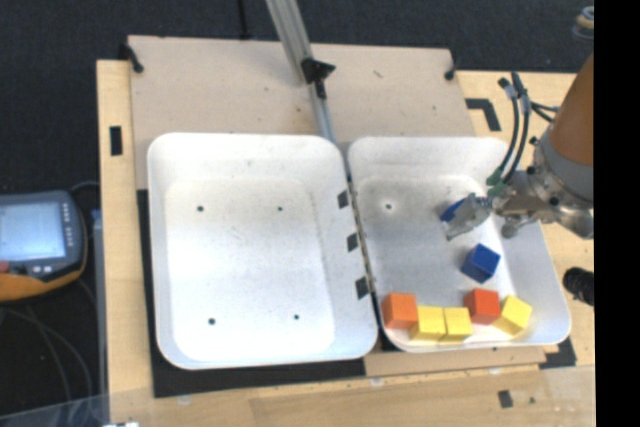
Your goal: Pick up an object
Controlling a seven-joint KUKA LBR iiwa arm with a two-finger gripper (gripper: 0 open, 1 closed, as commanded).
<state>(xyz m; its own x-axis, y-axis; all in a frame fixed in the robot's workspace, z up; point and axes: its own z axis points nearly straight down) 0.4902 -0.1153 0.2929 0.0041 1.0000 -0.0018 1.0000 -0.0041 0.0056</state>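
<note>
Near rim of right bin (425,155): orange cube (401,309), two yellow cubes (444,323), red cube (483,304), yellow cube (516,314) packed tight, so a grab there could jam on neighbours. Blue cube (481,262) sits apart mid-bin, the easier target. Gripper (462,215) hovers just beyond it; can't tell jaw spread, nothing visibly held, and a blind descent may miss.

no text, label, brand or number can be read anywhere; the small screen device (38,237) at the left edge shows a pale display, too blurred to read
</note>
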